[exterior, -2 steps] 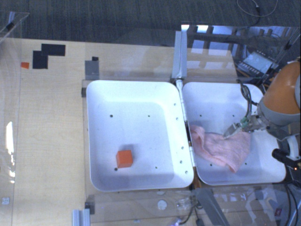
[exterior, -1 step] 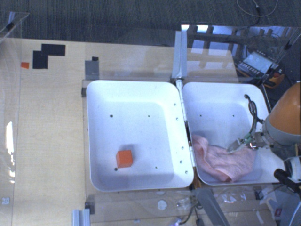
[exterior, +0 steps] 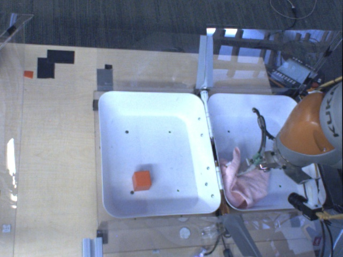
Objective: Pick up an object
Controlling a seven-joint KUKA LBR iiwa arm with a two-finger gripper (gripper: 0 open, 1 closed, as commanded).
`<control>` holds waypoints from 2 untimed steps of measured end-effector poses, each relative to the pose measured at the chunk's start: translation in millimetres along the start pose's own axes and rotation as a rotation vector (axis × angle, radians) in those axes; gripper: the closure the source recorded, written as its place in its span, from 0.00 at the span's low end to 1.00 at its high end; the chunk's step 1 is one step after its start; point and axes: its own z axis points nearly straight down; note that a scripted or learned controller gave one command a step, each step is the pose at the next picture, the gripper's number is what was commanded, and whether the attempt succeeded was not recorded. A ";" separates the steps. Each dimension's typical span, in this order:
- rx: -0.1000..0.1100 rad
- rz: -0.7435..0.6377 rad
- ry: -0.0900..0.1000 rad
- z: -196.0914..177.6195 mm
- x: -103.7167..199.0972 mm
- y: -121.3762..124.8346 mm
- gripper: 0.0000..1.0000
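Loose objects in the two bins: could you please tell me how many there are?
2: an orange block in the left bin, a pink cloth in the right bin. The arm may hide others.

1. Orange block (exterior: 142, 180) — small, cube-like, resting flat on the left bin's floor, well apart from the gripper (exterior: 256, 164), far to its left.
2. Pink cloth (exterior: 244, 182) — crumpled, lying in the right bin, directly below the gripper, apparently touching.

We see our arm (exterior: 313, 130) reaching in from the right, its orange band uppermost and the grey wrist below it angled toward the lower left. Our gripper (exterior: 257, 162) sits low at the wrist's end, by the right bin's front edge.
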 end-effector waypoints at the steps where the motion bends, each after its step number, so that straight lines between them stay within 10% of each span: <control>1: 0.005 0.180 0.000 1.7 1.4 46.8 0.00; 2: 0.008 0.151 -0.002 3.2 -84.4 51.7 0.00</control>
